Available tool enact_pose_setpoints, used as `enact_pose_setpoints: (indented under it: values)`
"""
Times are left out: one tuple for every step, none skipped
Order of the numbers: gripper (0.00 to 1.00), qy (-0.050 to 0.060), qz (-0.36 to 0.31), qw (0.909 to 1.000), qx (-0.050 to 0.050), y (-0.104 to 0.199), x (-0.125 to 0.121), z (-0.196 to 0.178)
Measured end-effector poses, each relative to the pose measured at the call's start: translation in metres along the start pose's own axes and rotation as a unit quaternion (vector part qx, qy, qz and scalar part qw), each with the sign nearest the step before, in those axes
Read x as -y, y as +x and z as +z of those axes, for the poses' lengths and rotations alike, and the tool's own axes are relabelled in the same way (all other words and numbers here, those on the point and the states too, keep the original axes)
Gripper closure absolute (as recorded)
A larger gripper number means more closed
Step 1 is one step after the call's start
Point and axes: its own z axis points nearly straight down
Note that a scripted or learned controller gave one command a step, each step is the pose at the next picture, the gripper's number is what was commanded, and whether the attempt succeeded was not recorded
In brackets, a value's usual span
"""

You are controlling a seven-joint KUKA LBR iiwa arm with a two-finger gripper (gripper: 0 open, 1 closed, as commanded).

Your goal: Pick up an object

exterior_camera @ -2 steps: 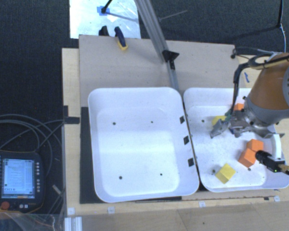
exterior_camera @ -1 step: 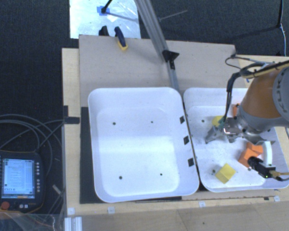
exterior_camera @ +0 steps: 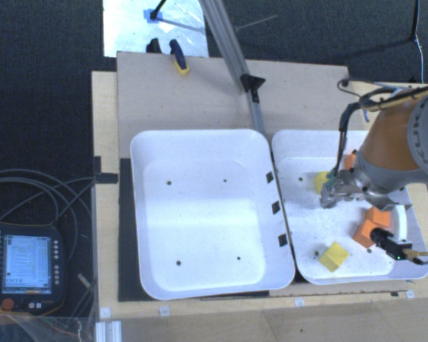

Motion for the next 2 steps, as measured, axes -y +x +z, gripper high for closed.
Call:
enact_pose_setpoints:
  values:
    - [1.0, -0.002, 0.0, 1.0, 0.001, 0.003, -0.009, -0.062]
    - [1.0, -0.003, 0.0, 1.0, 0.001, -0.006, -0.009, -0.123]
